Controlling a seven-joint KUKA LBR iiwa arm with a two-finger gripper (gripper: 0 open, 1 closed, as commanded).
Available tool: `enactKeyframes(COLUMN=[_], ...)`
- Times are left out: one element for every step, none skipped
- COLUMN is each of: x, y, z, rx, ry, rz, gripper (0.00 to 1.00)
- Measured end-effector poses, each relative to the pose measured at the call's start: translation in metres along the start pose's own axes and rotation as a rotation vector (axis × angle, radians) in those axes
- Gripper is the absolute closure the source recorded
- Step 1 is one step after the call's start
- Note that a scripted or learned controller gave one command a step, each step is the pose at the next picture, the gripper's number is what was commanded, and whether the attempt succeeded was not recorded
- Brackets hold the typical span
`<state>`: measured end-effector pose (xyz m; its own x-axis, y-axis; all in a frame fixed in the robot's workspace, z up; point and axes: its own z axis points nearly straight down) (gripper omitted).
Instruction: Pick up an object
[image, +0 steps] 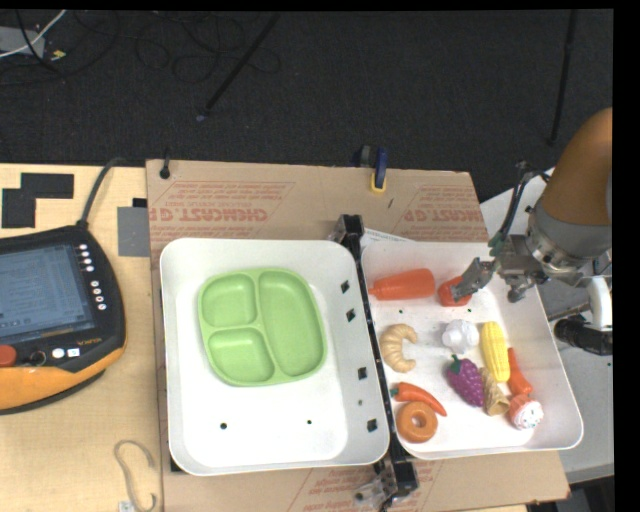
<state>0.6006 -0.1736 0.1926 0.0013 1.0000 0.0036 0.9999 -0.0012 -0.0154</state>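
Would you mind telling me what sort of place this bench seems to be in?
Probably a robotics lab: a robot arm reaches over white bins of toy food, with a teach pendant beside them.

The right bin (560, 350) holds a scatter of toy food. An orange carrot (402, 284) lies on its side near the far edge, and a small red piece (452, 292) sits just beside its tip. Below them a tan croissant (398, 345) curls near the left wall, with a white garlic bulb (460, 334) to its right. A yellow corn cob (494, 350) lies lengthwise — purple grapes (465, 381) just beside it. An orange ring (417, 423) rests at the near corner.
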Motion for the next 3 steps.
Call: enactKeyframes(x=[0.0, 0.004, 0.007], y=[0.003, -0.001, -0.001], z=[-0.008, 0.056, 0.109], rx=[-0.013, -0.008, -0.009], ry=[-0.002, -0.001, -0.002], rz=[-0.002, -0.003, -0.003], gripper=[0.0, 0.0, 0.0])
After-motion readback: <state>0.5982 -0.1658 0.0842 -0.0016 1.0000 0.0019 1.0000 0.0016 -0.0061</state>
